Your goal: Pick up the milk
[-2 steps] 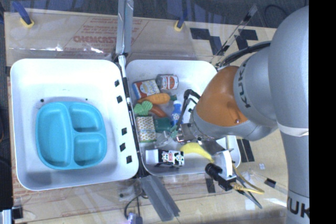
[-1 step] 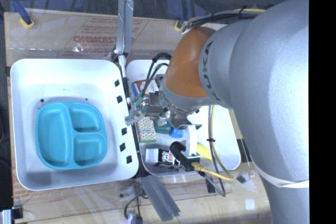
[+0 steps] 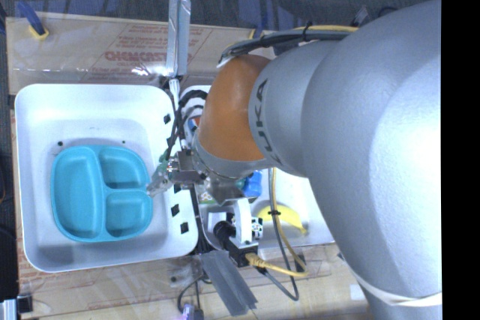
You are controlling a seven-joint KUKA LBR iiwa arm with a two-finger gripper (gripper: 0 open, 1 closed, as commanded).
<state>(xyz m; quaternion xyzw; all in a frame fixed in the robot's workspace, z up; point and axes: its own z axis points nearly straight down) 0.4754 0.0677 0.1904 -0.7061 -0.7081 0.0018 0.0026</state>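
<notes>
The bin (image 3: 30, 161) is smooth white plastic with a soft gloss, and the tray (image 3: 79, 195) in it is matt teal plastic. The arm (image 3: 375, 124) has a smooth, satin grey shell; the surface (image 3: 112, 288) shows pale wood grain along its near edge.

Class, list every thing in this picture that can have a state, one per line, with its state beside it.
Plate: lies flat, right way up, in the left bin.
Banana: lies in the right bin, partly hidden by the arm.
Gripper: low at the left bin's right side, beside the plate; open or shut cannot be told.
</notes>
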